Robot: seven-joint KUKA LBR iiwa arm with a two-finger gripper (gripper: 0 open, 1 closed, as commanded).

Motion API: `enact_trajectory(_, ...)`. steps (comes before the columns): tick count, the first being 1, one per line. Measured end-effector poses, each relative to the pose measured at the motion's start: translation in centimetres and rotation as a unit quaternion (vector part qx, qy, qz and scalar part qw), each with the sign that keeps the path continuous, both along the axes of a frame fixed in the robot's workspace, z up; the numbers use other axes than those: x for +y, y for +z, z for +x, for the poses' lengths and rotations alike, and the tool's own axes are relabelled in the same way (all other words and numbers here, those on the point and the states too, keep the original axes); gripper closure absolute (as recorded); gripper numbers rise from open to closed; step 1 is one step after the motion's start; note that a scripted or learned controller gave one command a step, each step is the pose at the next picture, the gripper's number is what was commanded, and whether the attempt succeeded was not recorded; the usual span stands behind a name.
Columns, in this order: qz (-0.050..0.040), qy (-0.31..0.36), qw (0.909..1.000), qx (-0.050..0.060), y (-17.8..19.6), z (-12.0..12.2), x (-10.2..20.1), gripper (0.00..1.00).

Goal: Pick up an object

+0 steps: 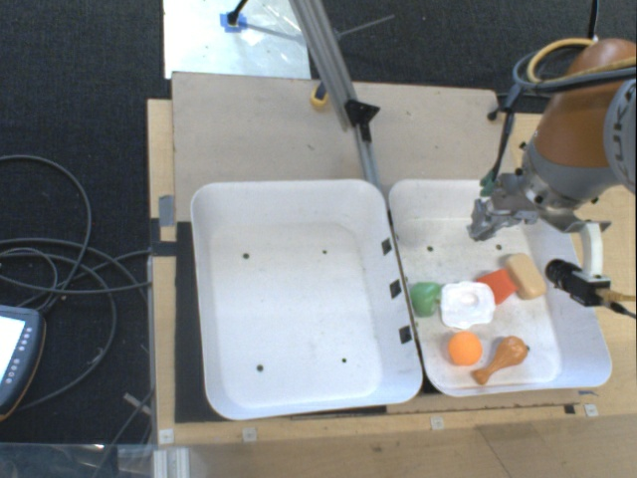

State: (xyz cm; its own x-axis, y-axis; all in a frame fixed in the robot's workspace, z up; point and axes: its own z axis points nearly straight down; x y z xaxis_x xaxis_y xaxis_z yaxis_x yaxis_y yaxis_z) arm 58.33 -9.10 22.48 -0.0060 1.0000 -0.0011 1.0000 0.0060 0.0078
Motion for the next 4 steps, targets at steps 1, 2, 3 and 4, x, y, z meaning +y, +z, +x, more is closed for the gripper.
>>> enact_trajectory(1, -0.0003, 0.0, 1.0, 0.0, 5.9, -0.5, -0.7, 1.0)
enact_trajectory(2, 0.0001, 0.0, 1.0, 0.002, 7.0, -0.4, -0.7, 1.0)
enact_trajectory(3, 0.0015, 0.003, 1.0, 0.004, 5.8, -1.7, 5.4, 1.0)
enact_trajectory(4, 0.0018, 0.003, 1.0, 0.004, 5.2, -3.3, 10.9, 1.0)
